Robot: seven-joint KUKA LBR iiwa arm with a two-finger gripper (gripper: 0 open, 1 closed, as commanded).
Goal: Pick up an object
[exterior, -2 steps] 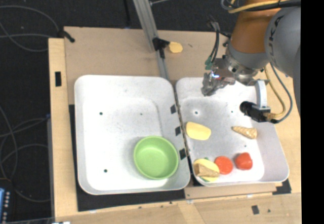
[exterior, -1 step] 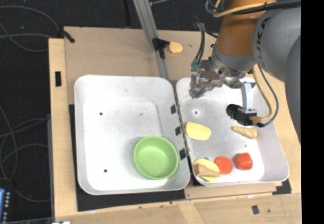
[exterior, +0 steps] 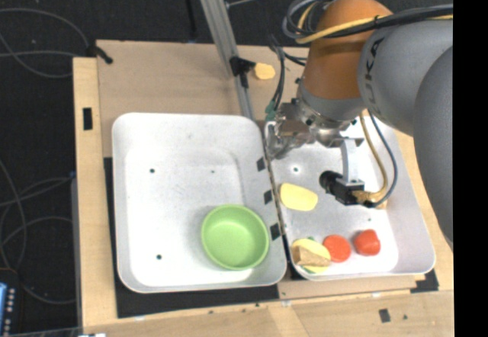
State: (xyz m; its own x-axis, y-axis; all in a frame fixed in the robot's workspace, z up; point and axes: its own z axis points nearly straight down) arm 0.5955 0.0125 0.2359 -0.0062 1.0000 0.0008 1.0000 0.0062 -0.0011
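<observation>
Dark floor with loose cables surrounds a pale wooden tabletop bearing two shallow white bins side by side. Left bin: one green bowl, upright, near the front right corner. Right bin: a pale yellow piece near the dividing wall; at the front edge, a tan and yellow-green item, an orange-red round object just beside it, and a red object beside that. A small yellow piece lies on the tabletop behind the bins. The grey arm with its orange band leans over the rear of the right bin, and the claw sits low near the back left corner, close to the divider; we cannot tell whether it is spread or pressed together, and we see nothing between its fingers. We judge the step in hand to be the approach, with no object taken. The pale yellow piece is nearest, just forward of the claw; the next move calls for shifting forward over it and descending clear of the bin wall.
</observation>
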